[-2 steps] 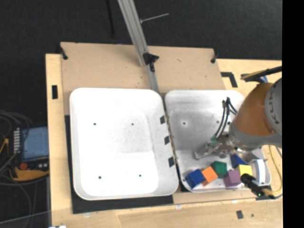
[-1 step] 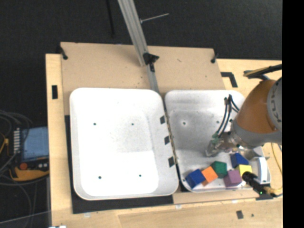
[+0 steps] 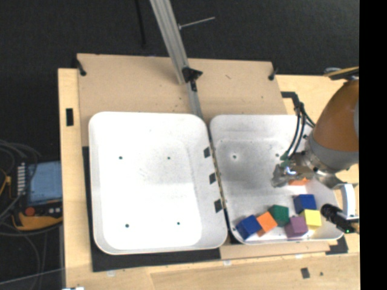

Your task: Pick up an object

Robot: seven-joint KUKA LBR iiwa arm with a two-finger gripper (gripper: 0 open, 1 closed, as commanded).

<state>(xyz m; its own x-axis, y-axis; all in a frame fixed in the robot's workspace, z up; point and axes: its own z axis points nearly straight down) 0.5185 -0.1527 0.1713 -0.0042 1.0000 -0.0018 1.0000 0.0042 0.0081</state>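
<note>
Several small blocks lie along the front edge of the right bin (image 3: 254,132): a blue block (image 3: 248,226), an orange block (image 3: 266,222), a green block (image 3: 279,213), a purple block (image 3: 295,226), a yellow block (image 3: 312,217) and a second blue block (image 3: 305,202). A sliver of another orange piece (image 3: 300,182) shows just under the wrist. My gripper (image 3: 283,175) hangs over the right side of this bin, behind the blocks. Its tip is small and partly hidden by the wrist.
The left bin (image 3: 151,180) sits beside the right one, joined by dark clips at the shared edge. A slanted metal rail (image 3: 172,35) rises from the back of the bench. Cables and a blue box (image 3: 45,183) lie off the bench's left side.
</note>
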